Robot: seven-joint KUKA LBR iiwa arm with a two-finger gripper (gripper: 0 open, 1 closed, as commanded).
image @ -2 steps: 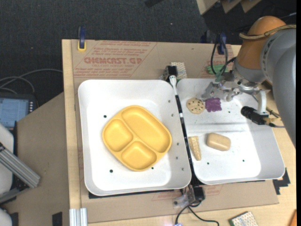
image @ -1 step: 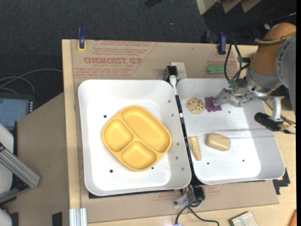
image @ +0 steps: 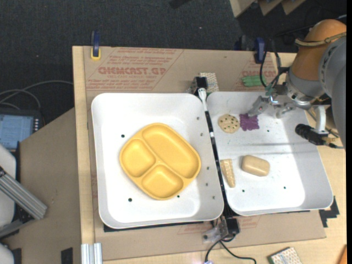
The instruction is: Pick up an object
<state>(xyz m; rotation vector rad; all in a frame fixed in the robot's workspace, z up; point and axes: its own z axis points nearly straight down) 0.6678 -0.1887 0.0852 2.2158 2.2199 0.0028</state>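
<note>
Jaws' state unclear, gripper (image: 263, 104) just right of purple grapes (image: 249, 122), right bin (image: 308, 194)

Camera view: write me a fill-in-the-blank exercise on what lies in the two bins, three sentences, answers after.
1. The yellow divided tray lies in the ____ bin of the camera view.
2. The cookie lies right beside a ____ coloured object in the right bin.
3. The end effector hovers nearest the ____ edge of the right bin.

Missing words: left; purple; far
</note>
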